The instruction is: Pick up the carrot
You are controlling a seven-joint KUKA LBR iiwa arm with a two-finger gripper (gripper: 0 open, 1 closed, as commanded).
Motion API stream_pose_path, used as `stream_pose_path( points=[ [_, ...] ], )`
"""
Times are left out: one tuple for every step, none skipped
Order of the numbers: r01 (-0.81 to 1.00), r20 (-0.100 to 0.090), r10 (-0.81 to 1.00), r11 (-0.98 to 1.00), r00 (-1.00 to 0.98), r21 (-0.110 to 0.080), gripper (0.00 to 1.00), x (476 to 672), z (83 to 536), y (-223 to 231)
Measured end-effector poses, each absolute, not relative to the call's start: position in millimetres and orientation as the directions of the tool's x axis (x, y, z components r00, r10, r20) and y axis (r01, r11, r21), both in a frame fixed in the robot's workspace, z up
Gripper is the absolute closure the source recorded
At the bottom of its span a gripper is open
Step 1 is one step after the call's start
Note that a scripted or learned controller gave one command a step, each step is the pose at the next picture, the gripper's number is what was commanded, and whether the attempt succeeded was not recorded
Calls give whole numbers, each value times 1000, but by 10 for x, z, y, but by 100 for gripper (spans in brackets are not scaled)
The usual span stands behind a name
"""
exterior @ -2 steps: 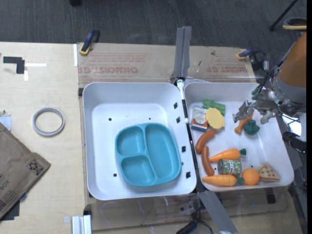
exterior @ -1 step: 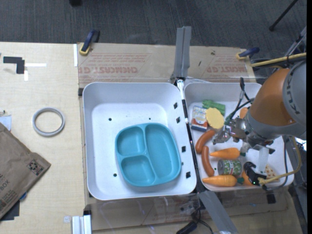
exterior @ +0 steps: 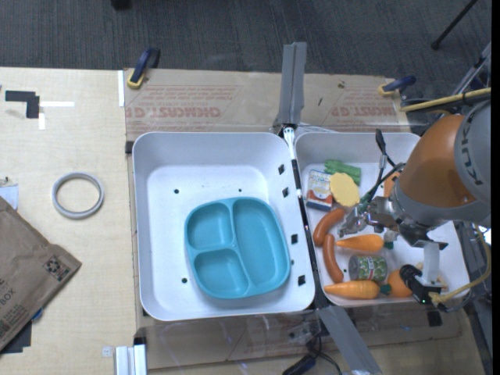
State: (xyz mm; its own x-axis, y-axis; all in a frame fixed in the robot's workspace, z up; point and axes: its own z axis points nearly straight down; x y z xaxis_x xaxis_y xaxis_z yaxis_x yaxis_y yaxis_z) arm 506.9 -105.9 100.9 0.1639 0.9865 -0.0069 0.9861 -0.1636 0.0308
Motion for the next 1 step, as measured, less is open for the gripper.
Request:
stream_pose_path(
  points=[
    [999,-2,1000,-22,22,25,0,5008,999,-1154]
  ],
)
